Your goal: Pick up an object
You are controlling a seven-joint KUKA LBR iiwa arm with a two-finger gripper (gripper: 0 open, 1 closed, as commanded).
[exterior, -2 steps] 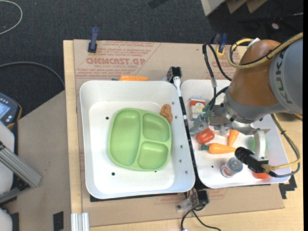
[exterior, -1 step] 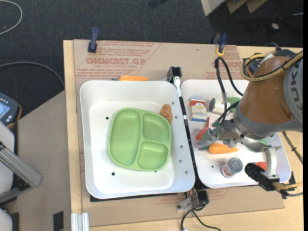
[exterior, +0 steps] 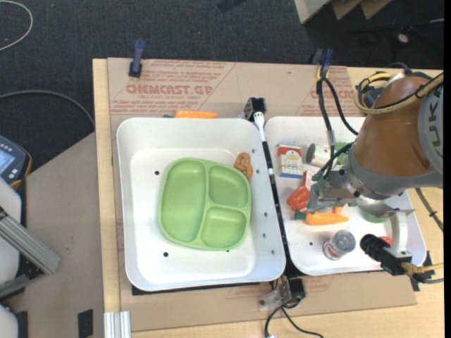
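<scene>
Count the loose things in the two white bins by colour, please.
Green: 1, the divided plate
Brown: 1, small lump
Red and white: 1, small carton
Red: 1, pepper
Orange: 1, carrot
Grey and red: 1, can
Total: 6

Bright, even light from overhead. The white bins [exterior: 134,189] glare slightly; soft shadows fall along their inner walls. Dark floor [exterior: 106,13] toward twelve o'clock stays dim and grainy.

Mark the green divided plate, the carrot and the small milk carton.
green divided plate [exterior: 205,204]: camera view, central ridge.
carrot [exterior: 326,218]: camera view, mid-body.
small milk carton [exterior: 289,161]: camera view, front face.
</scene>
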